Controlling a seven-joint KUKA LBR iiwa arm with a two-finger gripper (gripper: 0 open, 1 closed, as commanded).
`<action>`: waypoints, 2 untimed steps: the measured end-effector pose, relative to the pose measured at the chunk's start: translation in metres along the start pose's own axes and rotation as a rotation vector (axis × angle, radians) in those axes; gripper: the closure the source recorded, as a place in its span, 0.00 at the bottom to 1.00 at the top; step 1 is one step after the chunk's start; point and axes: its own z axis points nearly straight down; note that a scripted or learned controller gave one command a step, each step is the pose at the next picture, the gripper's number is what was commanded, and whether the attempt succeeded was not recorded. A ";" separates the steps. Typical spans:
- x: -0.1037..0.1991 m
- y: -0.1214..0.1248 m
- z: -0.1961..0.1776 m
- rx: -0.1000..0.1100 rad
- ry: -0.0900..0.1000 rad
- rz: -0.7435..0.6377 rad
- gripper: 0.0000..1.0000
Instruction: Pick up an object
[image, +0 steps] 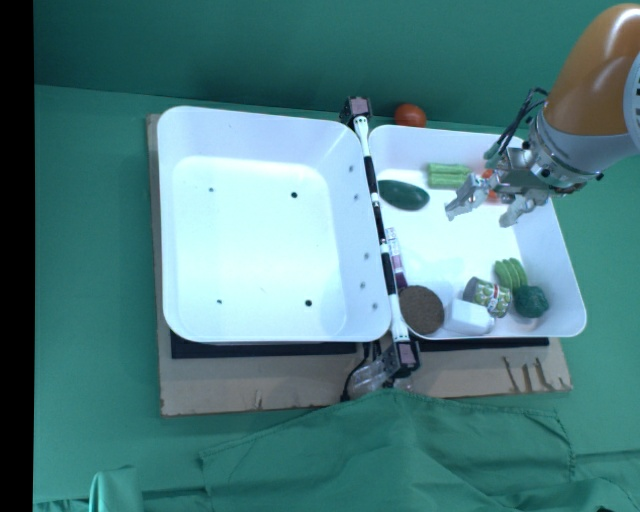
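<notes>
My gripper (483, 211) hangs over the back part of the right bin (440, 245), its two fingers spread open and pointing down. I see nothing held between them. A light green ribbed piece (447, 175) lies just left of the fingers. Further left, near the divider, lies a dark green oval object (403, 194). At the bin's front sit a brown round disc (421, 309), a small labelled can (486, 295), a white block (467, 318), a pair of green pickles (510, 272) and a broccoli piece (531, 300).
The left bin (260, 225) stands beside the right one, with a black-and-white divider rail (378, 215) between them. A red tomato (409, 115) rests outside the right bin's back rim. Green cloth (400, 450) is bunched in front of the bench.
</notes>
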 end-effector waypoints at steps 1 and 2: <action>-0.025 0.026 0.098 0.006 -0.001 0.002 0.00; 0.013 0.041 0.108 -0.010 -0.006 -0.002 0.00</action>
